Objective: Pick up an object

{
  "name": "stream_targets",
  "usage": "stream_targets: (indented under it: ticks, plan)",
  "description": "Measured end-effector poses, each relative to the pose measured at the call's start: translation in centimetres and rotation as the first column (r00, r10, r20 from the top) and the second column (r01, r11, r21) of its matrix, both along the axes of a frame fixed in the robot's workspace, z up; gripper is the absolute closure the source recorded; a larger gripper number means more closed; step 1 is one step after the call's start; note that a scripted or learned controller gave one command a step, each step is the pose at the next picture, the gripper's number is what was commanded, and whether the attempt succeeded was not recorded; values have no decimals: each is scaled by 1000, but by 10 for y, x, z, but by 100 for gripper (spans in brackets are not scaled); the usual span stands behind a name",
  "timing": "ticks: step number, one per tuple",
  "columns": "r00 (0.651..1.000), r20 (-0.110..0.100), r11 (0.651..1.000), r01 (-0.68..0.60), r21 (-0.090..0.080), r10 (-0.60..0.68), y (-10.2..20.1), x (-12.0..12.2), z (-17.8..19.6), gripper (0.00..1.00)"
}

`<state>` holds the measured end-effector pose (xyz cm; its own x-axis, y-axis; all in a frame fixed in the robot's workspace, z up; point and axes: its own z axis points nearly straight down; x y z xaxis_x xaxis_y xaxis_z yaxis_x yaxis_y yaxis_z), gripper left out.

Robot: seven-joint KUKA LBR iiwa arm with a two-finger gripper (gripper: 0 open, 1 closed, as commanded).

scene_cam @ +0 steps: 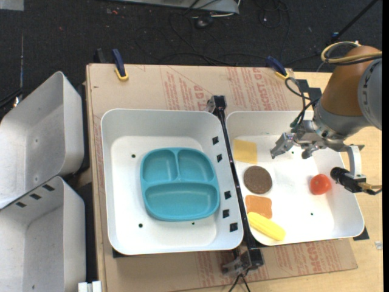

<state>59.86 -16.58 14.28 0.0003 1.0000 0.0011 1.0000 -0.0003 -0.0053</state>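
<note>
The gripper [293, 146] hangs over the upper part of the right bin [340, 224], its two fingers spread apart with nothing between them. Just to the left of the jaws lies a pale yellow square slice [245, 151]. Below and left of them sits a brown round patty [258, 179], then an orange piece [259, 206] and a yellow corn-like piece [267, 227] farther down. A red tomato [320, 184] lies below and right of the jaws. Well to their left, the left bin [115, 224] holds a teal divided plate [180, 183].
</note>
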Motion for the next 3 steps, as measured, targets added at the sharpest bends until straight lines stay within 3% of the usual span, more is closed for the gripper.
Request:
stream_targets:
  ticks: [1, 2, 3]
  plan:
    - [1000, 1, 1000, 0, 0, 0, 1, -1, -54, 0]
    - [1000, 7, 1000, 1, -2, -1, 0, 1, -40, 100]
    - [1000, 10, 1000, -4, -2, 4, 8, 8, 8, 100]
